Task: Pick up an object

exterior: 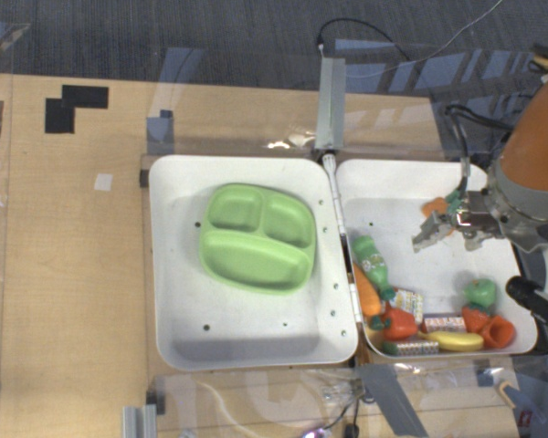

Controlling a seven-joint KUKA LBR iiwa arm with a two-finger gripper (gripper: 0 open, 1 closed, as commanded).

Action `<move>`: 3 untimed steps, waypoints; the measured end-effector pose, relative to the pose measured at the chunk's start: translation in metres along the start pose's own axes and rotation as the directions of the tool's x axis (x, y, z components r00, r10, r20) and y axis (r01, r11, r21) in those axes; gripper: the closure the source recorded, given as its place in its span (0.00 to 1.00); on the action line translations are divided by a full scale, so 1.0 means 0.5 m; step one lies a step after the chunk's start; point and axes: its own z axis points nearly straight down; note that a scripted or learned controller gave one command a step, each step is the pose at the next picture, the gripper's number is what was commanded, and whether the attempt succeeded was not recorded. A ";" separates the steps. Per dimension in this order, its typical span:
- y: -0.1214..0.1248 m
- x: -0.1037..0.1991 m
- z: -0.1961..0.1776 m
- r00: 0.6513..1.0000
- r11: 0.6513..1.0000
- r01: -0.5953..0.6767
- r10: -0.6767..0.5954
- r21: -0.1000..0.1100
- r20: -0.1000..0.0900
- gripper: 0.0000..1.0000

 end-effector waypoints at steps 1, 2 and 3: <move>-0.048 0.015 0.226 0.971 0.971 -0.239 0.239 0.003 0.000 0.00; 0.039 -0.029 0.313 0.954 0.954 -0.300 0.300 -0.007 -0.003 0.00; 0.044 -0.026 0.289 0.954 0.954 -0.300 0.300 -0.014 -0.006 1.00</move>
